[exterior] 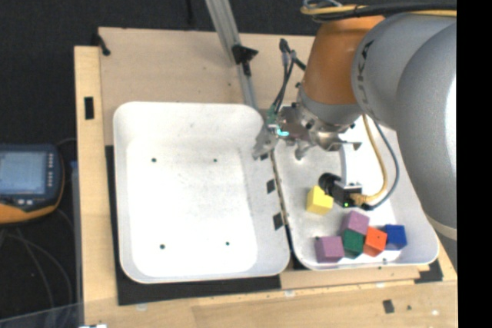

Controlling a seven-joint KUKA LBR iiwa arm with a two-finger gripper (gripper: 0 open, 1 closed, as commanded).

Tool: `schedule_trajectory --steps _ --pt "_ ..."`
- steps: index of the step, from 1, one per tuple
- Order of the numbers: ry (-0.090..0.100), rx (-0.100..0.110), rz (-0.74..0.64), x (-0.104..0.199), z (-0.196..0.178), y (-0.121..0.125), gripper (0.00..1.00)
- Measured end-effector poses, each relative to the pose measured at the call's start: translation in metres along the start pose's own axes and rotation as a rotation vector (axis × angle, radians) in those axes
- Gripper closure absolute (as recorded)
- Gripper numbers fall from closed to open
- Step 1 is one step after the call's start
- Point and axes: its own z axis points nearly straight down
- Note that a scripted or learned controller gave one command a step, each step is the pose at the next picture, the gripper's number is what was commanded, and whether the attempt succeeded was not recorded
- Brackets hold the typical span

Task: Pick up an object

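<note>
From my station I see the arm (415, 81) reaching in from the right, its orange band (334, 65) above the far part of the right bin (301, 179). The gripper (281, 136) hangs low at that bin's far left corner, right by the wall it shares with the left bin (184, 196). From this angle I cannot tell whether its grip is spread or clenched; the wrist hardware hides too much. The things I could pick all lie on the right bin's floor, apart from the gripper. A yellow block (320, 200) sits alone near the middle of the bin. The rest are bunched along the near rim: a purple block (329, 248) at the left end, a green block (353, 243) just beside it, a mauve block (357, 223) right behind the green one, then an orange block (375, 240) and a blue block (394, 235) at the right end, all packed close. Both bins rest on the pale wooden bench (154, 65). A metal strut (219, 4) slants across the far side, and a handheld pendant (27, 179) lies off the bench to the left.
</note>
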Motion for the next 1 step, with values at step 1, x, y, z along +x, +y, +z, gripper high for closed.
schedule_trajectory --steps 1 --pt "0.0 0.0 0.0 0.0 0.0 0.0 0.0"
